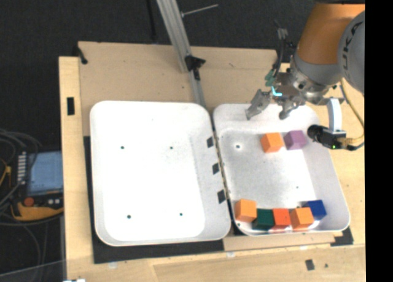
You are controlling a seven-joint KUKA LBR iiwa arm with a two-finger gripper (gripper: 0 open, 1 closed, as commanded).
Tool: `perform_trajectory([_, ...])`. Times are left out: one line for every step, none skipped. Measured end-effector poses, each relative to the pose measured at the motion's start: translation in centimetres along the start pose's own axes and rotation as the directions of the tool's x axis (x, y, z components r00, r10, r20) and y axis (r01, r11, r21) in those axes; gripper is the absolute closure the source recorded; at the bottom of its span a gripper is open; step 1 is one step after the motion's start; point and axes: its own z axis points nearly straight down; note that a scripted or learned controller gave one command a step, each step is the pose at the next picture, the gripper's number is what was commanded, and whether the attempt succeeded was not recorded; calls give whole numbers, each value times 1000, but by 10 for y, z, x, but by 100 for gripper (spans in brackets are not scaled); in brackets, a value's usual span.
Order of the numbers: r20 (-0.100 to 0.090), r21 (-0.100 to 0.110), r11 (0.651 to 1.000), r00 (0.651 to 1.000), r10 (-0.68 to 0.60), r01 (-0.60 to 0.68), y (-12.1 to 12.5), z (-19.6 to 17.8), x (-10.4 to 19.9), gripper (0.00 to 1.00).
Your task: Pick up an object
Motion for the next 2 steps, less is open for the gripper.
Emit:
perform_trajectory([0,-5,1000,1000,0,0,1,-3,0,0])
perform_trajectory([4,0,1000,1000,5,-5,-6,43,-7,0])
